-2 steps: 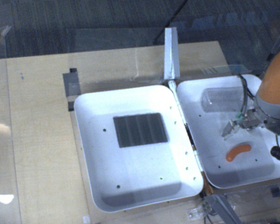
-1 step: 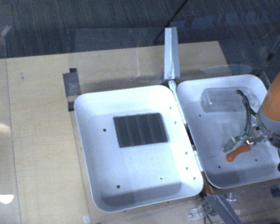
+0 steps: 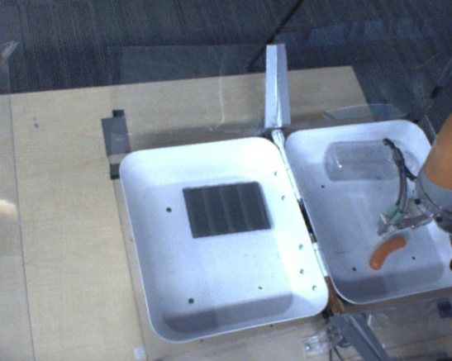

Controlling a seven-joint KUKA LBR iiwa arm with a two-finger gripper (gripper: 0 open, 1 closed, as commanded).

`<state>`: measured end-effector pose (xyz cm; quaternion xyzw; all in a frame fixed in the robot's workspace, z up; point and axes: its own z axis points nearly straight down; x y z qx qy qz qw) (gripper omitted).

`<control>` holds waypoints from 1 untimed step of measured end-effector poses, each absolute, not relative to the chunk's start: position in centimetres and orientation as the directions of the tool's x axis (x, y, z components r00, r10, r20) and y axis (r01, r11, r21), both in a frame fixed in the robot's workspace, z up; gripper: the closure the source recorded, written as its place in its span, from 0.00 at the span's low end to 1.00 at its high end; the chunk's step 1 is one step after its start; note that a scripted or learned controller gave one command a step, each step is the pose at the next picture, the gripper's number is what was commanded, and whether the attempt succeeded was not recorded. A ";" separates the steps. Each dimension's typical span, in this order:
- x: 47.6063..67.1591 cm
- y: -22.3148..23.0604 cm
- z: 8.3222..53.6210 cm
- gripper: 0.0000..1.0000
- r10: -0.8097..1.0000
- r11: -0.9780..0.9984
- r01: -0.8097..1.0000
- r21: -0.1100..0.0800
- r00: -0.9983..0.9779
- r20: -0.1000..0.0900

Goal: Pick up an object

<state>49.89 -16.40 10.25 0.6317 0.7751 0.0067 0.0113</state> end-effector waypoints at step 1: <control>49.9 -16.4 10.2 0.00 0.979 0.202 0.979 0.025 -0.202 -0.009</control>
